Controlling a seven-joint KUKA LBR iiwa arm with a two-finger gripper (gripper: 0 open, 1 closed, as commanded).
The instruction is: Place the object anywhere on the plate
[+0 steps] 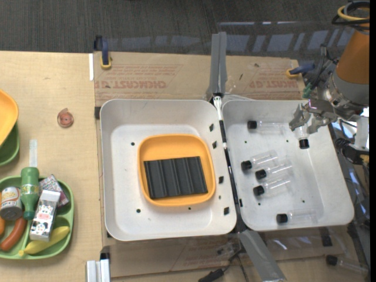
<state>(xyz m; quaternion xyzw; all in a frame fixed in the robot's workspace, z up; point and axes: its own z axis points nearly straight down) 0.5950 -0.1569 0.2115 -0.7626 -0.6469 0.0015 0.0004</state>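
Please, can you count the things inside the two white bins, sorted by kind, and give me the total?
Orange plate in the left bin: 1
Black ridged block on that plate: 1
Clear vials with black caps in the right bin, for example: 6
Total: 8

Dark grey carpet floor (176, 10) behind wooden bench (47, 87) w/ cardboard sheet (153, 78).

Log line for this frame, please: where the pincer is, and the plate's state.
pincer: over right bin, upper right | vials: lying in right bin | plate: left bin, holds dark ridged block, no vial on it
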